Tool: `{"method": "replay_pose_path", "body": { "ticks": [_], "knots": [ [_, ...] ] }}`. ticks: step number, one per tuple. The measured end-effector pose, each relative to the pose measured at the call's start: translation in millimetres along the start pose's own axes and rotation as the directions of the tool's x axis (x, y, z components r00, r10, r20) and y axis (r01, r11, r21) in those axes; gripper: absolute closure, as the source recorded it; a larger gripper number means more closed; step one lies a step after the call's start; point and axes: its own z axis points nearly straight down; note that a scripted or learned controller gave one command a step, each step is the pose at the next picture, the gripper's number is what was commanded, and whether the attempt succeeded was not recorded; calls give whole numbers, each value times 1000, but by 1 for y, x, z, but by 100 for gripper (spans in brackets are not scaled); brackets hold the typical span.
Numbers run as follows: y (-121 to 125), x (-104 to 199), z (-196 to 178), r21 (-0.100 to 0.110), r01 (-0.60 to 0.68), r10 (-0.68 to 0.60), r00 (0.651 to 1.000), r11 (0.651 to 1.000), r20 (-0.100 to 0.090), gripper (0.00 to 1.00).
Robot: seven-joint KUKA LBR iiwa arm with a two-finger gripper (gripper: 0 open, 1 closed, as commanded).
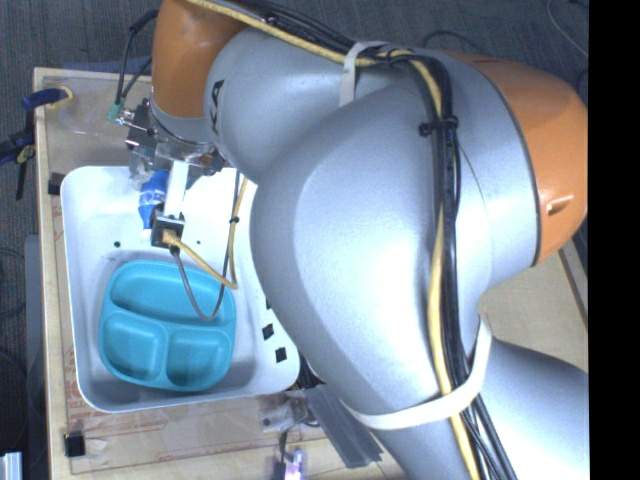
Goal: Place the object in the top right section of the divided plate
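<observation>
One white bin (80, 268), one blue divided plate (165, 328), one small blue object (152, 196).

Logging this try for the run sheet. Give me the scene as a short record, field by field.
arm: grey arm reaches in from the right, covering much of the bench
gripper: gripper over the far end of the left bin
object: something blue at the fingers; whether it is gripped is unclear
plate: blue divided plate in the near part of the left bin
cable: yellow cable looping over the plate
</observation>
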Motion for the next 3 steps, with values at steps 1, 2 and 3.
{"method": "replay_pose_path", "body": {
  "ticks": [1,2,3],
  "knots": [
    [25,-71,-28,-1,-64,64,998,998,0,100],
    [-4,13,-78,0,-185,185,983,983,0,100],
    [10,-30,-241,-1,-509,509,861,861,-2,100]
  ]
}}
